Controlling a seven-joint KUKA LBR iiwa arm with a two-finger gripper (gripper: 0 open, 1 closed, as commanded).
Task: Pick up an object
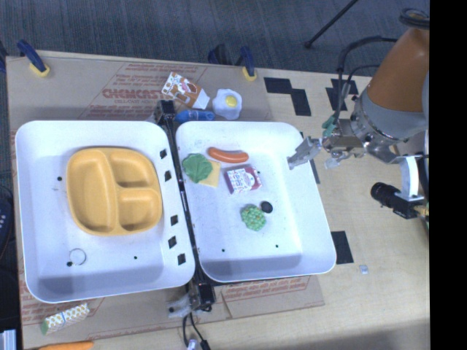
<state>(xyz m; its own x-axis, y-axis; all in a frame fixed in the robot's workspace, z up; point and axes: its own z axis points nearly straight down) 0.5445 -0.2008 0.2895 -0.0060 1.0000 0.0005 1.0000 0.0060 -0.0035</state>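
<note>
Hand over right bin's right rim, reaching leftward, grip state unclear, nothing visibly held

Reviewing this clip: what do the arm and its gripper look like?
The arm is grey with a broad orange band above the wrist. Black cables loop over it near the top. The gripper is small, grey metal, with cluttered fittings and a touch of green behind it.

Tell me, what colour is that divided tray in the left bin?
The divided tray is yellow-orange all over, seen clearly in the camera view.
</note>
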